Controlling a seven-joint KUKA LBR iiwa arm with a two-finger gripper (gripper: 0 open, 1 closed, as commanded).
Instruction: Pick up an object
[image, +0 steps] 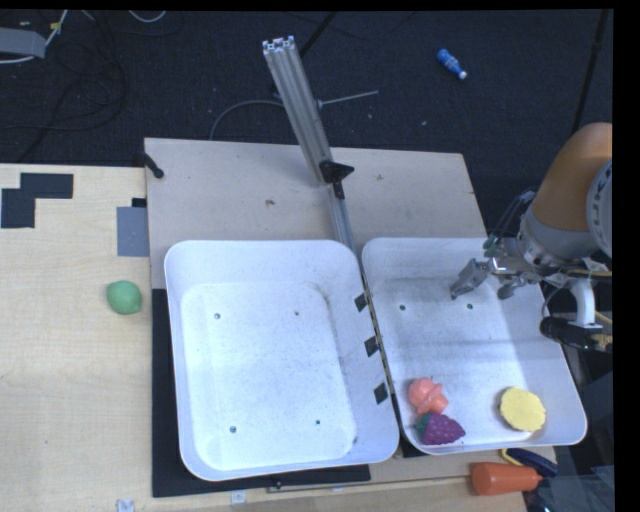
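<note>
Matt white plastic bins (270, 262), pale wood-grain bench (60, 330), ribbed bare-metal rail (300, 100)

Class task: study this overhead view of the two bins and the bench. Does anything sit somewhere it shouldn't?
Yes. A green ball lies on the bench left of the bins, and an orange object lies outside the right bin, by its near edge. The other toys lie inside that bin.

A robotics lab: two white bins (270, 255) on a bench, aluminium strut (300, 105), loose cables (90, 70).
</note>
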